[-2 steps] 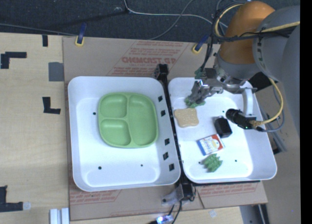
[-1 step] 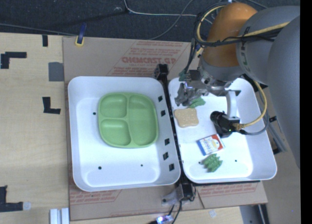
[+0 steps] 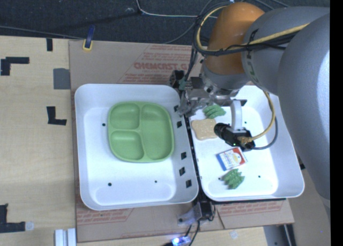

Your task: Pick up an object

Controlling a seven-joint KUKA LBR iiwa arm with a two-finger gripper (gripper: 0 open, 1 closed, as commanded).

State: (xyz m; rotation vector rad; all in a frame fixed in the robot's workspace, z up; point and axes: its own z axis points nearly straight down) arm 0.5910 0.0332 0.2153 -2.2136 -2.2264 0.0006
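From the overhead camera, the arm (image 3: 278,41) reaches into the right bin (image 3: 286,183) on the bench (image 3: 32,132); its gripper (image 3: 201,96) hangs at the bin's 11 o'clock corner, and whether it is released or clenched cannot be told; nothing shows in its grasp; a tan cracker-like piece (image 3: 203,129) lies just at the gripper's 6 o'clock, nearest candidate, long axis running 9 to 3; a green leafy piece (image 3: 215,111) sits beside it; a small packet (image 3: 231,158) and another green piece (image 3: 233,178) lie further toward 5 o'clock; the left bin (image 3: 88,186) carries a green divided plate (image 3: 141,131).

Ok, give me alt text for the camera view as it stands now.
The grey arm's claw hangs low over the right bin, near a tan piece, green items and a small card. The left bin holds a green divided plate.
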